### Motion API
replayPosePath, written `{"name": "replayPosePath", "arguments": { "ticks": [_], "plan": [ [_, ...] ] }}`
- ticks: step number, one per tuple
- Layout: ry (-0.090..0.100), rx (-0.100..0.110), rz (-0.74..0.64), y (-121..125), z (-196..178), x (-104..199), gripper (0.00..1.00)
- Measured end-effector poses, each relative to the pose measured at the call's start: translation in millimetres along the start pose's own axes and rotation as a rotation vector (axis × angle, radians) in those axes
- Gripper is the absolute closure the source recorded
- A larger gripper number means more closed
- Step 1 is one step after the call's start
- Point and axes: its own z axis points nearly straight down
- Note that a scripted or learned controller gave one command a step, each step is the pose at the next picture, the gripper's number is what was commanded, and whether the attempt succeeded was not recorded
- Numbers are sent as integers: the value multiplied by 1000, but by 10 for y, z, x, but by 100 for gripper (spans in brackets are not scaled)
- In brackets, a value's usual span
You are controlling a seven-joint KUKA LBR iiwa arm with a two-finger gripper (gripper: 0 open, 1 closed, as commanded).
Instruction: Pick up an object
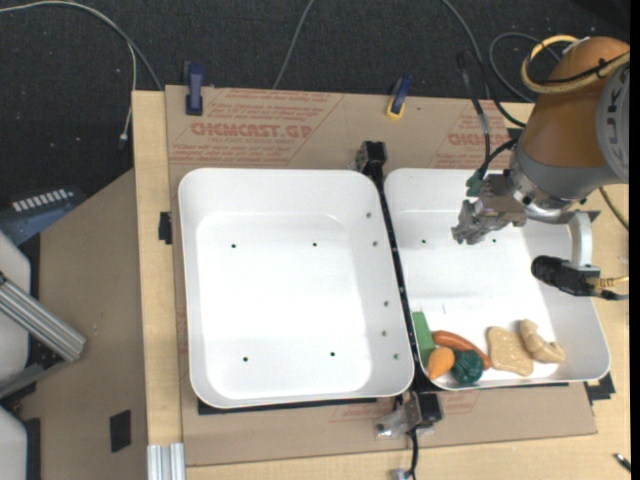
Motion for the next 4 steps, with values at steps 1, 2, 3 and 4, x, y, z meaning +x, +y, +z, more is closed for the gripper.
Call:
{"name": "replayPosePath", "arguments": {
  "ticks": [1,2,3,4],
  "plan": [
    [0,0,0,0,0,0,0],
    [0,4,0,-44,439,53,0],
    [0,4,0,-9,890,-2,0],
    [0,0,0,-9,1059,0,0]
  ]
}}
